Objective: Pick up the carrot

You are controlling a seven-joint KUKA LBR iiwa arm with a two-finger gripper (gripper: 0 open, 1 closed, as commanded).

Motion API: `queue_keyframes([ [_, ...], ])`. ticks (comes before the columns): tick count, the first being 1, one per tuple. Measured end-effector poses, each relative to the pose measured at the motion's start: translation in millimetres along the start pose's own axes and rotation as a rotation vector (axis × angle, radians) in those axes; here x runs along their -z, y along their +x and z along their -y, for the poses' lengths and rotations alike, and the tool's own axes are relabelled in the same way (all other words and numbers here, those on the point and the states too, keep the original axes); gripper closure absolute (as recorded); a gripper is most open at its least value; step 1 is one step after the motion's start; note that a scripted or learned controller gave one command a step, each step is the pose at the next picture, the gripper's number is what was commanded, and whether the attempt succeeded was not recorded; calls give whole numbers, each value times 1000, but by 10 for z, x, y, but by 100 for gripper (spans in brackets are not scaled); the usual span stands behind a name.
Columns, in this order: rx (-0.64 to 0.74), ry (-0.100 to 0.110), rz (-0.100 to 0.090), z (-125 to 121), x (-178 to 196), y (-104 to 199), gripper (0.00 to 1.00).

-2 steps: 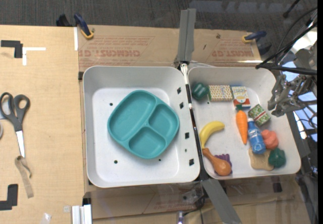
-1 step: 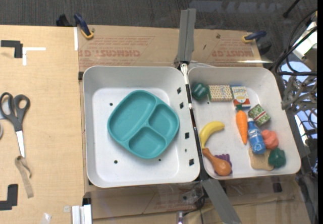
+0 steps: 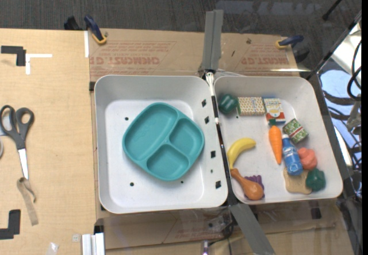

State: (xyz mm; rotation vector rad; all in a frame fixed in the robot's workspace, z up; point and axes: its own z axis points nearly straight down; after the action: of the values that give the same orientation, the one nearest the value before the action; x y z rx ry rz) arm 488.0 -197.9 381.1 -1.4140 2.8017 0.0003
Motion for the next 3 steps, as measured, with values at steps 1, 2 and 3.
queue_keyframes([
  [1, 317, 0, 1, -205, 116, -133, 100],
  [2, 623, -1, 2, 249, 346, 109, 100],
  [3, 820, -5, 2, 64, -3, 243, 100],
])
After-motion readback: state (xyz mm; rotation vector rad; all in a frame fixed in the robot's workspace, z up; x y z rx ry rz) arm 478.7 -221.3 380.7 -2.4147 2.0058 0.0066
